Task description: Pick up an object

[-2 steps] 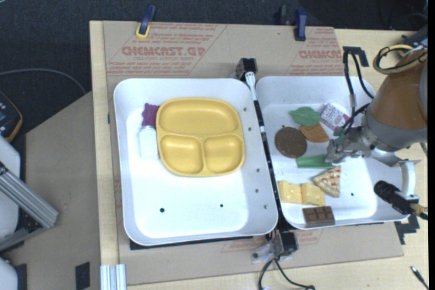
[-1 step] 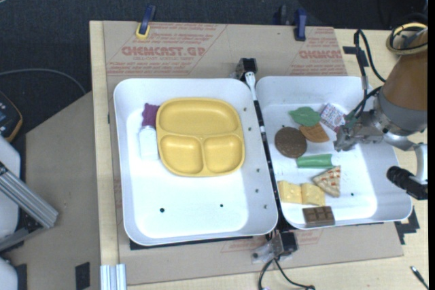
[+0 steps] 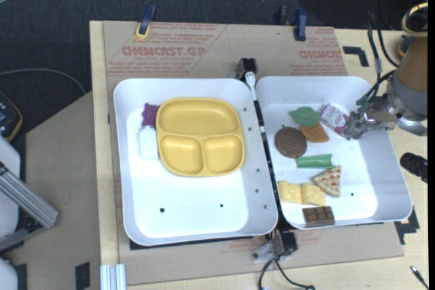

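Pincer [image 3: 355,127] sat low in the right bin [image 3: 380,204], at frame right, touching a small wrapped packet [image 3: 332,116] near the bin's upper middle. Finger opening: cannot tell.

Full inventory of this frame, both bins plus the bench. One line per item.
yellow divided tray: 1, yellow, three compartments, upper middle of left bin
purple-capped white bottle: 1, white with purple end, left bin, against the tray's left side
brown round cookie: 1, brown, right bin, left of centre
green leaf piece: 1, green, right bin, upper middle
orange piece: 1, orange, just below the leaf
wrapped packet: 1, white and red, right bin, next to the end effector
green stick: 1, green, right bin, centre
pizza slice: 1, tan, right bin, lower part
yellow cheese pieces: 2, pale yellow, right bin, lower left
chocolate bar: 1, dark brown, right bin, bottom edge
clamps: 2, blue, bench's far edge
end effector: 1, grey, over right bin's upper right
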Available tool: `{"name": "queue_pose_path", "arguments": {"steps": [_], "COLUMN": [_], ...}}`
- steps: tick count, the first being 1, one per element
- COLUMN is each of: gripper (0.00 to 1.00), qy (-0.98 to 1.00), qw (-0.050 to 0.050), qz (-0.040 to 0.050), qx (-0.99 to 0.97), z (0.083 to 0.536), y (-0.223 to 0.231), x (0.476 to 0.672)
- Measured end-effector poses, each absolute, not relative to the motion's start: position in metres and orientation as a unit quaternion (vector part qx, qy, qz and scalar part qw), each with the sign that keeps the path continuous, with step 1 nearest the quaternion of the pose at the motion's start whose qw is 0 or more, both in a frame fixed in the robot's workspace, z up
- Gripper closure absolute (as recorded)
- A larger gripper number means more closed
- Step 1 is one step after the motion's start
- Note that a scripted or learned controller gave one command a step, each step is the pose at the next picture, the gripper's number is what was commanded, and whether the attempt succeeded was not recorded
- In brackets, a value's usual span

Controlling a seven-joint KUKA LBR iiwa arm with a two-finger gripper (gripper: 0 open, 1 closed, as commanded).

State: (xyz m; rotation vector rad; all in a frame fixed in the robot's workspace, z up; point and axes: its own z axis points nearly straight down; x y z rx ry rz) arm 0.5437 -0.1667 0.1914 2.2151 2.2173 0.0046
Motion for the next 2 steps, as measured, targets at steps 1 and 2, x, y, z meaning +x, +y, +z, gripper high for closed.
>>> {"name": "queue_pose_path", "arguments": {"steps": [1,2], "gripper": [1.0,1.0], "qy": [0.708,0.709], "qw": [0.003,0.001], "qz": [0.0013,0.001], "qx": [0.707,0.705], "z": [0.227,0.218], "y": [-0.167,-0.118], "x": [0.545,0.57]}}
